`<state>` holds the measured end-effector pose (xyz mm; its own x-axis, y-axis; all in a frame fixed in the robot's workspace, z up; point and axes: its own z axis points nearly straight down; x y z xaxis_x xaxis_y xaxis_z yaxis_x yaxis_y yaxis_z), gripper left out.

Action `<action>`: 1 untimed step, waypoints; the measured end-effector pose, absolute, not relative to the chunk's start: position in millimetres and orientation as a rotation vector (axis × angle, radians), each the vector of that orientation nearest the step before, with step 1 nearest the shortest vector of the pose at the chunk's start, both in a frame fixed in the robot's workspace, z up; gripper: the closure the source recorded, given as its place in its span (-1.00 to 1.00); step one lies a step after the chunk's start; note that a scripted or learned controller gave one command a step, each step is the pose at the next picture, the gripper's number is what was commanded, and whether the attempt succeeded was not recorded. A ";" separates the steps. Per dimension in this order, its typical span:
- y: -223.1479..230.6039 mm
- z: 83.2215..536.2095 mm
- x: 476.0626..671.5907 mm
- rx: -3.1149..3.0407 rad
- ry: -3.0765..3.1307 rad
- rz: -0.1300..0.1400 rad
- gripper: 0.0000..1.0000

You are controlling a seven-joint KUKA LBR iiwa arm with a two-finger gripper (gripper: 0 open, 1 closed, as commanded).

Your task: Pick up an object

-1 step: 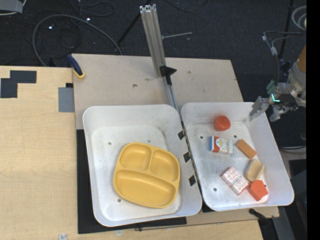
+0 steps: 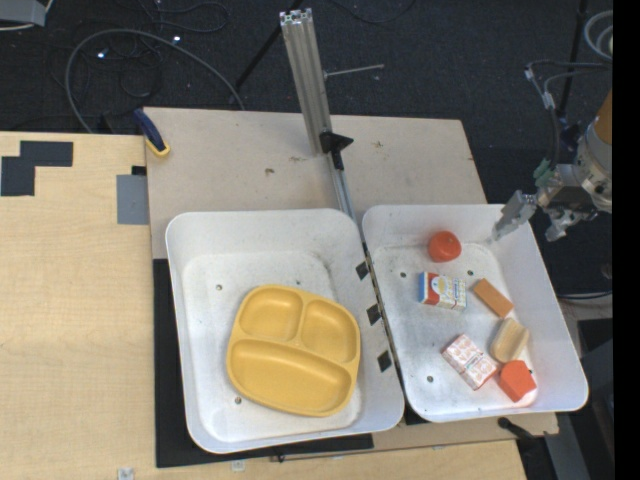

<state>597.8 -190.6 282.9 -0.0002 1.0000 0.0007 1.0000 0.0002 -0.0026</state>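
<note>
Pincer (image 2: 532, 216) spread at right bin (image 2: 560, 318) rim — holding nothing, red ball (image 2: 445, 246) near

text: you can read none | small carton (image 2: 441, 290): red, white and blue print, too small for you to read | patterned packet (image 2: 469, 359): red-white pattern, no letters you can make out

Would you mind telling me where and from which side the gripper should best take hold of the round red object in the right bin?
Probably from straight above, fingers closing across the middle of the round red object. It looks ball-like, so any pair of opposite sides serves, and it lies apart from the small carton.
</note>
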 end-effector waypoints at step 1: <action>-185.1 219.5 600.4 -2.215 -2.217 0.007 -1.00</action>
